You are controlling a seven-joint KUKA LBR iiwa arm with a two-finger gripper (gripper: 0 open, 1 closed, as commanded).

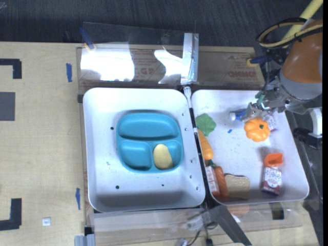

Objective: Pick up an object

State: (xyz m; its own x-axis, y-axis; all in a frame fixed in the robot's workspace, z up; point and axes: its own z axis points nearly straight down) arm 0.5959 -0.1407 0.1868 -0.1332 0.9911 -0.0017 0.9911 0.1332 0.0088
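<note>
Wood-toned bench top [41, 152] surrounds two shallow white bins set side by side, with dark carpet beyond its far edge. Seen from the overhead camera, the left bin [97, 183] carries a blue divided tray [148, 140] in its middle, and a yellow egg-shaped piece [163, 156] lies in the tray's compartment at about 5 o'clock. Bare white floor rings the tray on every side.

The right bin [241, 101] is more crowded along its edges. A green leaf-like toy [205, 122] and an orange carrot [205, 147] lie against the shared wall at 9 o'clock. A slice of bread [237, 183] and a red packet [212, 180] crowd the rim at 7 o'clock. A small carton with an orange cap [271, 174] lies toward 4 o'clock. An orange pumpkin [257, 129] sits at about 2 o'clock, with open floor at the bin's centre.

The gripper [262, 104] hangs just above and beside the pumpkin, at the bin's 1 o'clock corner; whether its jaws are wide or narrow cannot be told.
</note>
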